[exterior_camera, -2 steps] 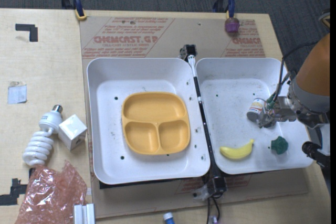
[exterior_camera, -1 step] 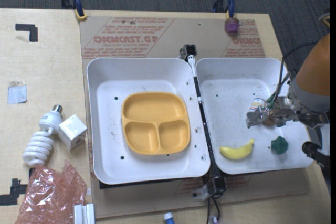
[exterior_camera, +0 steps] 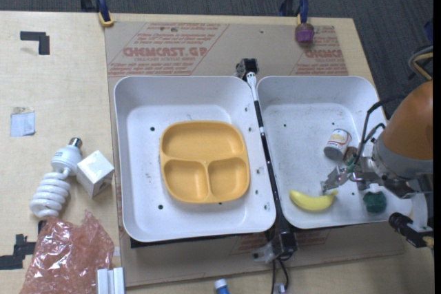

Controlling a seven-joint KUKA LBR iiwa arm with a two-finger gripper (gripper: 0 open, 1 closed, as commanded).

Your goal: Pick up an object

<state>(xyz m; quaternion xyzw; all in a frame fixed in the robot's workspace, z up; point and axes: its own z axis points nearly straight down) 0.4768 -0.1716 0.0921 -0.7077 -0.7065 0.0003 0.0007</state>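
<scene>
In the right bin [exterior_camera: 303,96], a yellow banana [exterior_camera: 311,200] lies near the front wall. A small white can [exterior_camera: 338,142] with an orange label stands further back and to the right. A dark green object [exterior_camera: 375,201] rests at the front right corner. My gripper [exterior_camera: 335,181] hangs low over the bin floor, just above the banana's right end and in front of the can. Nothing visibly sits in its grasp. The left bin [exterior_camera: 131,148] holds a yellow divided plate [exterior_camera: 204,162].
On the bench left of the bins lie a spiral light bulb [exterior_camera: 54,182], a white cube [exterior_camera: 95,172] and crumpled pink plastic [exterior_camera: 69,255]. A purple object [exterior_camera: 304,32] sits by the rear clamp. The grey arm body [exterior_camera: 410,141] covers the right bin's right wall.
</scene>
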